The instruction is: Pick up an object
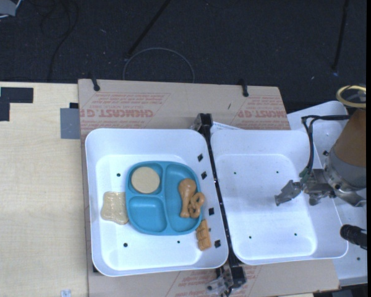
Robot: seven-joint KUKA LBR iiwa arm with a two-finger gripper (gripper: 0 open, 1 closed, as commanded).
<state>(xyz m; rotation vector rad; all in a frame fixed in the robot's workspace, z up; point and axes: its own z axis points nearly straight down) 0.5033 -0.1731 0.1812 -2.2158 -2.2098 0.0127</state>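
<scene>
A blue three-compartment tray (149,218) lies in the left bin (105,147). Its far-left compartment holds a round tan biscuit (144,179); its right compartment holds a brown pretzel-like piece (191,198). A pale cracker-shaped piece (114,207) touches the tray's left edge, and an orange-brown chunk (203,235) lies just beside its near right corner. The end effector (288,192) hangs over the right bin (266,252); whether it is spread I cannot tell.

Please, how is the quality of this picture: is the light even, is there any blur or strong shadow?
Camera view: light is even and soft, with faint shadows inside the left bin; the blue tray and its food look fairly sharp; the pincer over the right bin is slightly blurred; the floor behind is very dark.
</scene>
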